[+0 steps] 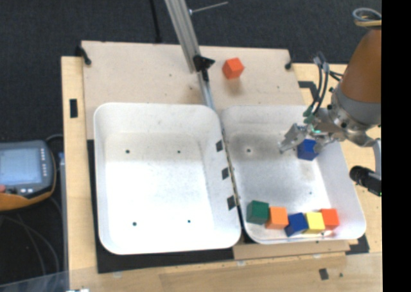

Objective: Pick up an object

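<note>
A blue cube (308, 150) sits at the tip of my gripper (300, 144), over the upper right part of the right bin (257, 124). The grey fingers (290, 138) close around the cube's upper left side, and the cube looks raised off the bin floor. The arm with its orange band (365, 69) comes in from the right. Along the right bin's front edge lies a row of cubes: green (258, 211), orange (278, 217), blue (296, 223), yellow (314, 221) and red-orange (329, 217).
The left bin (103, 156) stands beside the right one, with a thin divider between them. An orange cube (233, 68) lies on the bench behind the bins. A slanted metal rail (183, 21) rises at the back centre. A handheld device (22, 172) sits off the bench at left.
</note>
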You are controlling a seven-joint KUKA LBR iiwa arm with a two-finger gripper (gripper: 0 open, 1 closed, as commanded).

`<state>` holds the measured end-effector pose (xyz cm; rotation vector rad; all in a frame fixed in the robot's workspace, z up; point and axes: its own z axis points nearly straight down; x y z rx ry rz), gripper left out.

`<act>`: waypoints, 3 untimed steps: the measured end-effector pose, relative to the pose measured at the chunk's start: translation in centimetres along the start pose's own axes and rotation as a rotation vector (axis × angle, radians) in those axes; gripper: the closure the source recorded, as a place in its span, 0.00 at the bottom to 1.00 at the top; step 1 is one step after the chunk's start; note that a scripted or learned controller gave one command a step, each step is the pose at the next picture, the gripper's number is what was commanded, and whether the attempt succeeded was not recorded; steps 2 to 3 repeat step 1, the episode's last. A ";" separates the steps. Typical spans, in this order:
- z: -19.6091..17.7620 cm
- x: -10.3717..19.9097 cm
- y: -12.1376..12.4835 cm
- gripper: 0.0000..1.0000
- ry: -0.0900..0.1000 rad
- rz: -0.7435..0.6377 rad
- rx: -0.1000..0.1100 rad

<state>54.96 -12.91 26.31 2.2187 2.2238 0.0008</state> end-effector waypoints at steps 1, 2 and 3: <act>-6.3 -0.7 5.3 0.00 -0.004 -0.001 -0.010; -6.3 -0.7 5.3 0.00 -0.004 -0.001 -0.010; -6.3 -0.7 5.3 0.00 -0.004 -0.001 -0.010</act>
